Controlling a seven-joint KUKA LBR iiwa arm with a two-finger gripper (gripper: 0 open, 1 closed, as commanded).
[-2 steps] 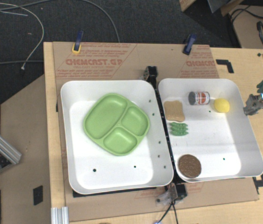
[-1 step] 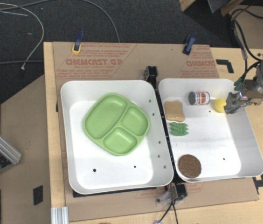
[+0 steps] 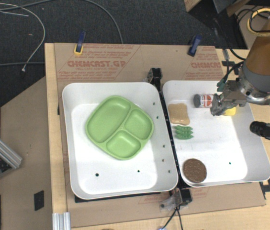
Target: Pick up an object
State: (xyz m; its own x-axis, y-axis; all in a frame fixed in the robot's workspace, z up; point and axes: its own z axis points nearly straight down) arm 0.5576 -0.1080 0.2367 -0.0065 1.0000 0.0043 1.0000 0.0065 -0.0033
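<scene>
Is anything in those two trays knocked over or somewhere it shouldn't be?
One thing: the small can in the right bin lies on its side by the gripper. The green divided plate sits flat but turned askew in the left bin.

The gripper (image 3: 222, 104) partly hides a yellow object (image 3: 230, 111), and the arm (image 3: 266, 47) is cut off at right

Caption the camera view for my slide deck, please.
Gripper low in right bin beside can and yellow item; green tray in left bin.
</scene>
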